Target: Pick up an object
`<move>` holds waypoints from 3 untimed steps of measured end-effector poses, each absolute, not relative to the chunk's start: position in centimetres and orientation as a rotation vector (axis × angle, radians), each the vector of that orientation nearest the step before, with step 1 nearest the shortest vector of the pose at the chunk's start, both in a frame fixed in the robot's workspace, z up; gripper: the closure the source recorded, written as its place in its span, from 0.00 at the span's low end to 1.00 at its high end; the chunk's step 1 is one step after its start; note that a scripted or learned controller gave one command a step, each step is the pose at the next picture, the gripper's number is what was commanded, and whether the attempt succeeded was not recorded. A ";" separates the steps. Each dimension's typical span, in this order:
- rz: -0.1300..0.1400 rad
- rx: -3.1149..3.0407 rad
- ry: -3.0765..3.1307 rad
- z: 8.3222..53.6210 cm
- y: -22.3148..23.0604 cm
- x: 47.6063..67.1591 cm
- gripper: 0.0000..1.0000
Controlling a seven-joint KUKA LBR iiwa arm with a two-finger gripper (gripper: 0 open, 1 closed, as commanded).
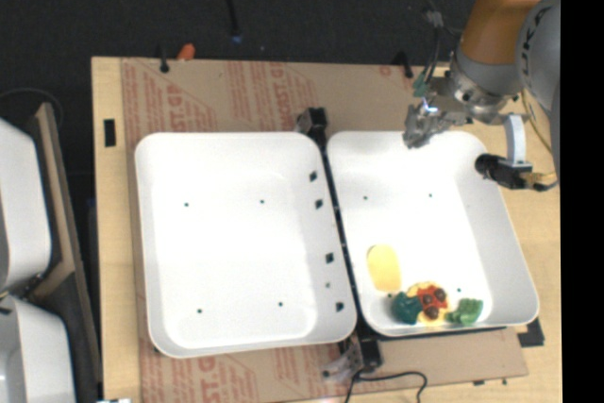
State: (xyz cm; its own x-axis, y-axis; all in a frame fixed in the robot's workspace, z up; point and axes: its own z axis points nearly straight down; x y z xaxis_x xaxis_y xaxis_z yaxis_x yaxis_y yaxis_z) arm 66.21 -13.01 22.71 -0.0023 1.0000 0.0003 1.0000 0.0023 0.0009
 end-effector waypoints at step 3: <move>0.001 2.218 2.225 22.7 1.1 61.3 1.00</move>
State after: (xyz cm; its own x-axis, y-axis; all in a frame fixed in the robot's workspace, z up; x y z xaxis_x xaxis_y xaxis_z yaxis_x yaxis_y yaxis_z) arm 61.32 1.06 22.66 -0.0030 1.0000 0.0009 1.0000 0.0030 0.0003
